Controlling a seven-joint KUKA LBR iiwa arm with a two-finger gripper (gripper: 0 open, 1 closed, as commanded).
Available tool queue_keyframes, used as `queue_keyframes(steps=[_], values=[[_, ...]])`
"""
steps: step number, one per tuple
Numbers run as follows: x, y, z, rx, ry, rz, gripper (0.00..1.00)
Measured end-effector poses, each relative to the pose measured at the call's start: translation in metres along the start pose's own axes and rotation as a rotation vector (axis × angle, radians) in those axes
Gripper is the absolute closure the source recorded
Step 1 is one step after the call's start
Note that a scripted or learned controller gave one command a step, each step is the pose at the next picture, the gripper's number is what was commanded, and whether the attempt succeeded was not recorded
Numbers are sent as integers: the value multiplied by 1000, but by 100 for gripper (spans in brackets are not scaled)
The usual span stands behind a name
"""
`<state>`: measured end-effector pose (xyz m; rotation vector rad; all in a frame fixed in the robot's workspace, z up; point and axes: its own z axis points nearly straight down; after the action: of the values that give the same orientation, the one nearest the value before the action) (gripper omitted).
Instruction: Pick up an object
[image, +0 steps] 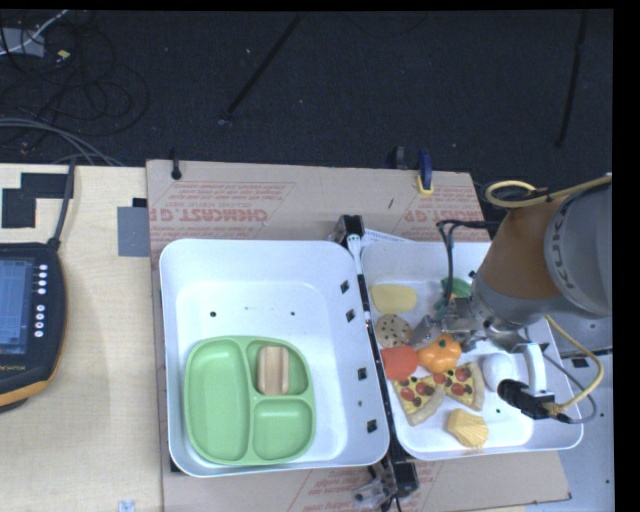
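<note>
**Gripper.** The gripper (442, 330) stands low over the middle of the right bin (410, 265). The wrist hides its working end, so it cannot be told whether it is open or shut, or whether it has hold of anything.

**Likely target (judgement).** The orange toy fruit (439, 354) lies just beside the gripper at its 6 o'clock and is the nearest thing to it.

**Handling (judgement).**
- The fruit looks like moulded plastic: light, stiff and not fragile.
- It is smooth and rounded, so it is apt to slip or roll out of a pinch.
- The best hold is across its widest middle, with the gripper set squarely over it.
- Its neighbours crowd it, which leaves little room on either flank.

**Neighbours.**
- A red piece (399, 361), smooth and rounded, sits against the fruit at 9 o'clock.
- Two pizza slices (421, 393), flat triangles dotted with red, lie at 6 o'clock.
- A round, flat cookie (392, 328) with dark specks lies at 10 o'clock.
- A pale yellow lump (394, 297) lies further out at 11 o'clock.
- A yellow wedge (467, 429) rests near the bin's front rim at 5 o'clock.

**Left bin.** The left bin (250, 280) holds a green tray (215, 400) of matte plastic with three compartments. A tan, bread-like block (271, 368) lies in the compartment at the tray's 1 o'clock, well apart from the gripper.
</note>
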<state>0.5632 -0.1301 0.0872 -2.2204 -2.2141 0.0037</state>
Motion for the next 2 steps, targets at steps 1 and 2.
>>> queue_keyframes(steps=[1, 2], values=[[-2, 1, -10, -1, 0, 5, 100], [70, 0, -106, -12, 0, -10, 100]])
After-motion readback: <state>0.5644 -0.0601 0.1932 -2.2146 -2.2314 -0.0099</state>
